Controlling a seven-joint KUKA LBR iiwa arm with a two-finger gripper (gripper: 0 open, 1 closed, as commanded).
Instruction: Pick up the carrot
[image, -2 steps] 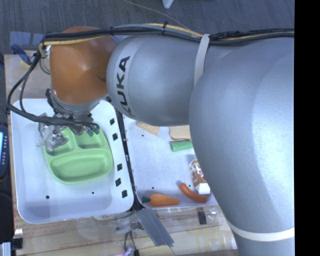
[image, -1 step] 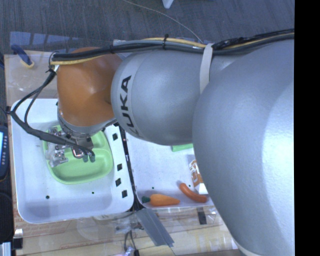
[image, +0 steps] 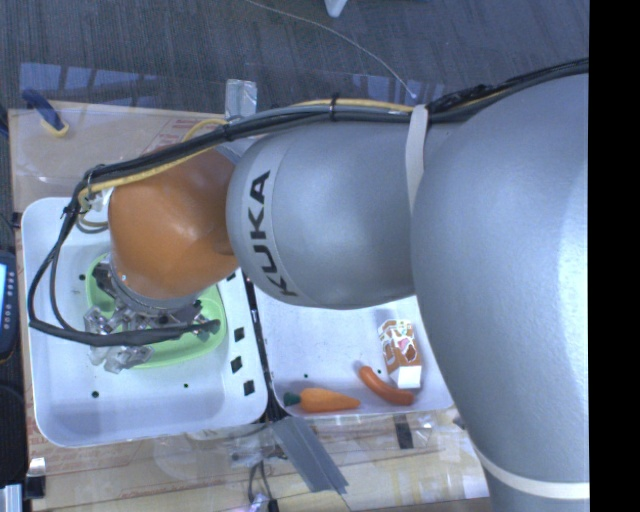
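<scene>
From my console, the claw (image: 125, 335) sits low in the left bin (image: 50, 400), hanging under the orange band (image: 170, 235) of the arm, right over a light green plate (image: 205, 345) or dish that lies on that bin's floor. The metal parts at the tip are a tangle of linkages and cable from this angle, and I cannot tell how far the claw is open. I see nothing that I could call held in it.

Moving right from the claw, the dividing wall between the bins comes next, and past it the right bin (image: 330, 345). The carrot (image: 322, 401) lies there, well to the right of the claw and a little nearer the camera-side rim, on its side, with its green end pointing back toward the claw. Just beyond it, further right, lies a small sausage (image: 385, 386), and touching or nearly touching that, a packet (image: 400, 352) with a printed label. The big grey body of the arm (image: 450, 230) covers the rest of that bin.

My reading: the pick has not begun; the claw is in the wrong bin. The next move calls for lifting clear of the green plate, crossing the divider to the right, and coming down over the carrot's middle with the jaws set across its short width. The sausage is close by, so I would aim nearer the carrot's leafy end.
</scene>
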